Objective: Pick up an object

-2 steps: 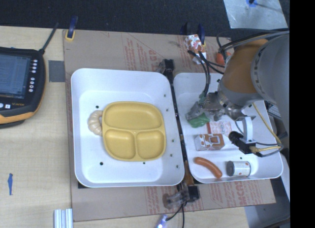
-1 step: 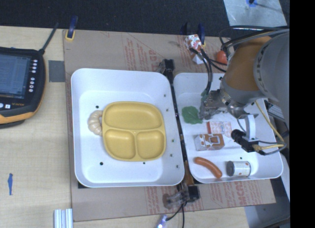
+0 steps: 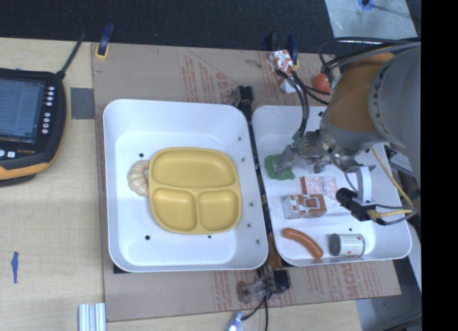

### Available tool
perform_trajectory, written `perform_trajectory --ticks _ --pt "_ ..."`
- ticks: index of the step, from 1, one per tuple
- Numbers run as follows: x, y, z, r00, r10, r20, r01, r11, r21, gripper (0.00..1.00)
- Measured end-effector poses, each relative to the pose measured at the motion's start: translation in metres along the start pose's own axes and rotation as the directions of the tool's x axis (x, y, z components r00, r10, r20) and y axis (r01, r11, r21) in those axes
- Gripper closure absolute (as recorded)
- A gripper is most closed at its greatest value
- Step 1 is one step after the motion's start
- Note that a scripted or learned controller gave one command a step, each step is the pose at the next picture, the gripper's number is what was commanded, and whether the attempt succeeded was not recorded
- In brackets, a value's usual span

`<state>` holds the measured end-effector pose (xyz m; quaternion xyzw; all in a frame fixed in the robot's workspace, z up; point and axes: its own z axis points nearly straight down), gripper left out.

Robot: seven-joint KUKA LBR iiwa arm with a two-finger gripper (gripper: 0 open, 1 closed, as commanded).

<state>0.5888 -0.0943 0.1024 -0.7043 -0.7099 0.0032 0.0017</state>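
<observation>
Cardboard (image 3: 179, 72) printed with faint, unreadable red lettering covers the counter (image 3: 50, 251). Over the right bin (image 3: 275, 126), the pincer (image 3: 304, 152) touches a green object (image 3: 278, 166); its grip cannot be told. Nearby packet (image 3: 311, 197) print is illegible.

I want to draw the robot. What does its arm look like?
The arm is big, round and grey, with a wide orange band near the end. Black and yellow cables loop around it. Its tool is small, grey metal.
</observation>
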Motion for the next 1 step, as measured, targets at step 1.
perform_trajectory --ticks 1 --pt "-0.0677 0.059 0.0102 1.0 0.006 -0.001 -0.006 1.0 -0.005 0.0"
